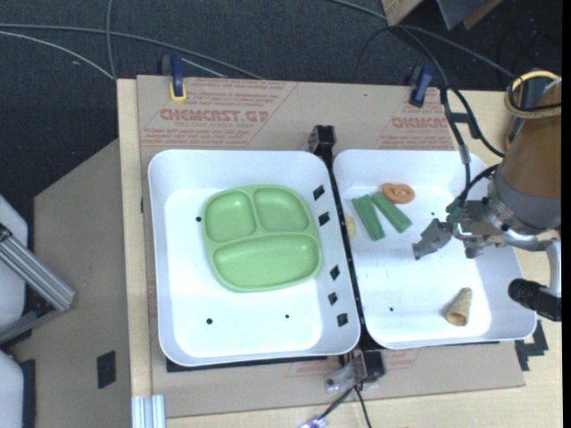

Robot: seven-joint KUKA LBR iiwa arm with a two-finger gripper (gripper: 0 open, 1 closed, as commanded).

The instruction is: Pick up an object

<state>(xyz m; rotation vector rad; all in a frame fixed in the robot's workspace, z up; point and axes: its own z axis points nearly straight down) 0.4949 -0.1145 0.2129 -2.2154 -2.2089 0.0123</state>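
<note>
Camera view: two white bins side by side. A green divided plate (263,237) sits in the left bin (178,319). Beside it, the right bin (419,328) holds two green sticks (379,214), an orange ring (398,193), and a tan cone (459,307). The gripper (451,237) hovers spread, empty, above the cone.

The divided plate (261,238) lies in the left bin (174,266), while in the right bin (419,335) two sticks (379,214) lie side by side at the back left, a ring (398,193) just behind them, and a cone (459,307) near the front right.
</note>
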